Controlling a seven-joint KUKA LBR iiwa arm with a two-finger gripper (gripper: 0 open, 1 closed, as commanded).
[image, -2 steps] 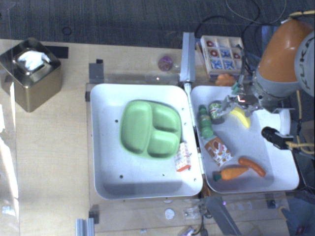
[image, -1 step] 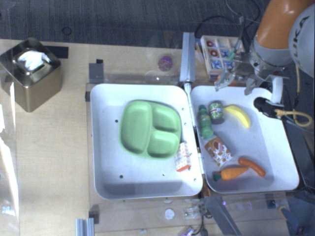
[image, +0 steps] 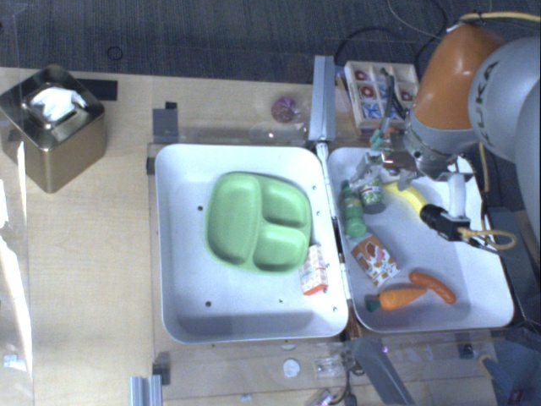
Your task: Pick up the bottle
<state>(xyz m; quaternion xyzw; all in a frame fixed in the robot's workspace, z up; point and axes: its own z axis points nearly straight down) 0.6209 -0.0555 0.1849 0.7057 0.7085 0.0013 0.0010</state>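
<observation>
The green bottle [image: 352, 216] lies in the right bin [image: 494, 307], against its left wall, with its dark cap pointing to the back. My gripper [image: 373, 174] hangs over the back left part of that bin, just behind and to the right of the bottle's cap. A small round green and red thing [image: 371, 196] sits right below the gripper, next to the bottle's neck. Nothing is seen held.
The right bin also holds a yellow thing [image: 410, 198], a printed snack packet [image: 374, 259], a carrot [image: 401, 297] and a sausage [image: 434, 286]. In the left bin [image: 182, 311] are a green divided plate [image: 256, 220] and a small red and white carton [image: 314, 271]. A brass box [image: 56, 129] stands far left.
</observation>
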